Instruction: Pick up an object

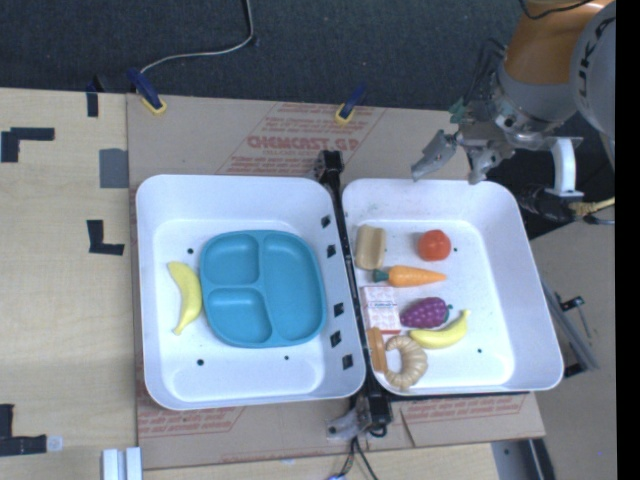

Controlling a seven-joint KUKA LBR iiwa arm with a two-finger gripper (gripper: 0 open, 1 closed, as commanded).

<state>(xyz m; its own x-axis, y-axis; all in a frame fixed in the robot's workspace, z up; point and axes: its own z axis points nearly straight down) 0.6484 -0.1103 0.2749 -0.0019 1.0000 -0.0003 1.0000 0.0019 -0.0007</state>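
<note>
**Overhead, the hand hangs apart above the right bin's far rim**

The arm (560, 38) reaches in from the upper right, its orange band above the wrist. Its hand (455, 161) hovers over the cardboard just beyond the far edge of the right bin (500, 203), with the two fingers spread wide and nothing between them.

Inside the right bin lie the toys: a red tomato (434, 245) toward the far side, a tan bread piece (371, 247) left of it, an orange carrot (412, 277) just nearer, then purple grapes (424, 313) touching a yellow banana (441, 332). A pretzel (404, 360) sits at the near left corner, beside a small printed packet (379, 308).

The left bin (160, 203) holds a blue divided plate (262, 288) with a second banana (185, 296) just left of it.
</note>
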